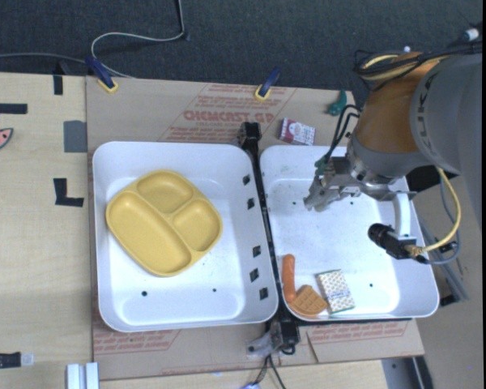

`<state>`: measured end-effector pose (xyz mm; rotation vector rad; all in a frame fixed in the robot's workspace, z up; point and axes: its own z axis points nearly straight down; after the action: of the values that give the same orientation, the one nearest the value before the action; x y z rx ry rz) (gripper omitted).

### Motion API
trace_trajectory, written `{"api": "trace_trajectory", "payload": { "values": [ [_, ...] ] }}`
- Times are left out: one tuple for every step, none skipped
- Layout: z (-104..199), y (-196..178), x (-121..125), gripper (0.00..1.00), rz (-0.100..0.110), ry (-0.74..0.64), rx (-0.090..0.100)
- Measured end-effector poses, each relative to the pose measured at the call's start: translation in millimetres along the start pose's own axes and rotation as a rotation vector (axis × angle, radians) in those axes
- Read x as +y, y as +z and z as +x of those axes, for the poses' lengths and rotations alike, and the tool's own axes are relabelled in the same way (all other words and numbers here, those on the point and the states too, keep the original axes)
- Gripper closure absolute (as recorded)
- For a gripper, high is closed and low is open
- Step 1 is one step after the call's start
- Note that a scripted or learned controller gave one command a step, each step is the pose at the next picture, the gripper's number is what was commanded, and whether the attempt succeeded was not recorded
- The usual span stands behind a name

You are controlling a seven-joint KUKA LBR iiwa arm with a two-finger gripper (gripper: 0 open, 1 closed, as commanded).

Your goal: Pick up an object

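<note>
Can't tell how the jaws [322, 196] are set, but I'd swing down to the right white bin's [389, 298] near edge and go for the small patterned packet [335, 289] there.

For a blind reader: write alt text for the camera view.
A grey robot arm's gripper hovers over the right white bin, which holds an orange carrot-like stick, a waffle-like piece and a small patterned packet; the left white bin holds a yellow divided plate.

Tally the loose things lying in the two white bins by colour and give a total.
Yellow: 1, the yellow plastic divided plate in the left bin.
Orange: 2, the slim orange stick and the orange waffle-textured wedge.
White patterned: 1, the small flat packet.
Total: 4
</note>
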<state>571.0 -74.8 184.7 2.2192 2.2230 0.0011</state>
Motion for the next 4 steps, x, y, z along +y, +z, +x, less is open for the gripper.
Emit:
{"api": "trace_trajectory", "payload": {
  "values": [
    [86.4,0.8,-24.4,1.00,0.003,-0.002,0.001],
    [86.7,-8.5,-24.1,1.00,0.004,-0.002,0.001],
    [87.6,-17.7,-23.8,1.00,0.005,-0.004,0.002],
    [88.6,-26.9,-23.5,1.00,0.006,-0.006,0.003]
  ]
}}
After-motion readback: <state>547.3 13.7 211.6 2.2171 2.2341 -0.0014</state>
